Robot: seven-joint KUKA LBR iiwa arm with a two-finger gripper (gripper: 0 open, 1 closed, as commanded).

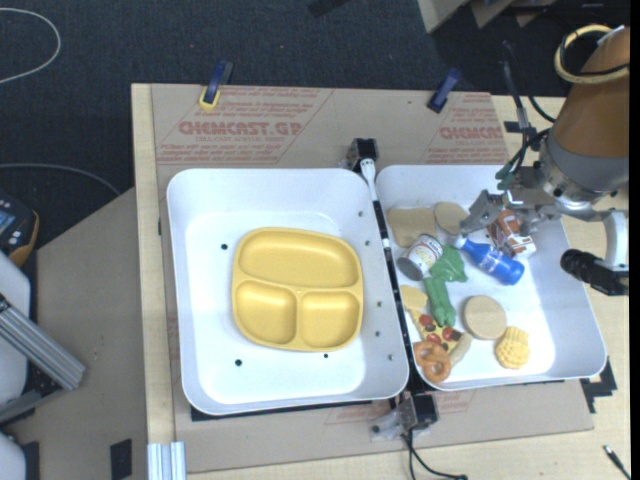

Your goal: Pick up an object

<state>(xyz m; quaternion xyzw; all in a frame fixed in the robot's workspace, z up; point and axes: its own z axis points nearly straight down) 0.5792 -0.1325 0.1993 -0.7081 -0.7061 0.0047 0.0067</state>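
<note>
Altogether two white bins sit side by side on the bench (150, 268): the left bin (200, 298) in the middle of the frame holds one yellow three-compartment plate (296, 288), and the right bin (575, 318) holds a cluster of toy foods. Counted there: one small can (424, 254), one blue bottle (494, 262), one green vegetable piece (442, 286), one round tan cookie (485, 317), one yellow corn piece (512, 347), one pizza slice (436, 351), and two pale flat pieces (428, 218) near the bin's upper left.

At the right of the frame the end effector (505, 216) hangs low over the upper part of the right bin, just above the blue bottle, with a small red-and-white item (508, 230) close under it. Whether its fingers are apart or together cannot be told, nor whether they touch anything.

The blue bottle lies on its side, long axis running from upper left to lower right.
</note>
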